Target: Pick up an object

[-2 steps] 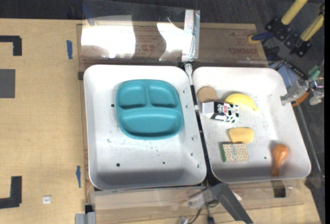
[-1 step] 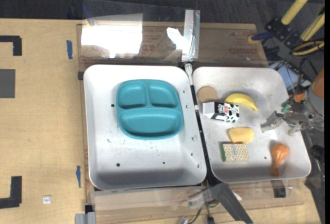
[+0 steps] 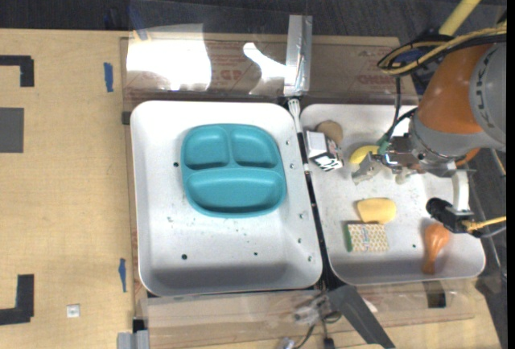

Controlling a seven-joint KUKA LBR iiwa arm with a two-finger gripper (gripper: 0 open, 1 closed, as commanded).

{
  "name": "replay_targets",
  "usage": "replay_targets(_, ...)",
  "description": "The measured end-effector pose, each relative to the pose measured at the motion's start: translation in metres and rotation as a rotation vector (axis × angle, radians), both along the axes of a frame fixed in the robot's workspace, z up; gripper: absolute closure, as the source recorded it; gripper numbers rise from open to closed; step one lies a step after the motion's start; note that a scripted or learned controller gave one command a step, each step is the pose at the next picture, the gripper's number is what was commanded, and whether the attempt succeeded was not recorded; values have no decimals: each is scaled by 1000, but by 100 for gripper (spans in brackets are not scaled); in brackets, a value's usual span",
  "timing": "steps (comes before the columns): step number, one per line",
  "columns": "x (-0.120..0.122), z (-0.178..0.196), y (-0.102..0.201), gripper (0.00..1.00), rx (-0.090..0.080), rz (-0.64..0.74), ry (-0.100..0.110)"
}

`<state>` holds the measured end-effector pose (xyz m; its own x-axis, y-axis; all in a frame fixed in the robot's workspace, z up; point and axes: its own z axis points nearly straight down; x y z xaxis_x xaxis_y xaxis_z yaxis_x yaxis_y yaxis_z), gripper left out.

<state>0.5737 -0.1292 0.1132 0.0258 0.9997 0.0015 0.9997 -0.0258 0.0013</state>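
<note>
The right bin (image 3: 402,267) holds several small items. A yellow piece (image 3: 361,153) lies near the middle, with my gripper (image 3: 372,166) right beside it, low over the bin floor. Below them sit a yellow-orange lump (image 3: 376,210) and a patterned sponge with a green edge (image 3: 368,238). An orange carrot-like item (image 3: 435,244) lies at the front right. A tan object (image 3: 329,131) and a black-and-white item (image 3: 323,155) rest against the bin's left wall.
A teal divided plate (image 3: 233,169) fills the middle of the left bin (image 3: 161,243). My arm's orange band (image 3: 449,102) and cables hang over the right bin's far right side. A clear plastic sheet (image 3: 209,58) stands behind the bins.
</note>
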Motion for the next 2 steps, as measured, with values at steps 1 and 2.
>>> replay_targets(1, 48, -26, -1, 0, -2, -41, -2)
replay_targets(2, 86, -25, -69, 0, 35, 121, 45)
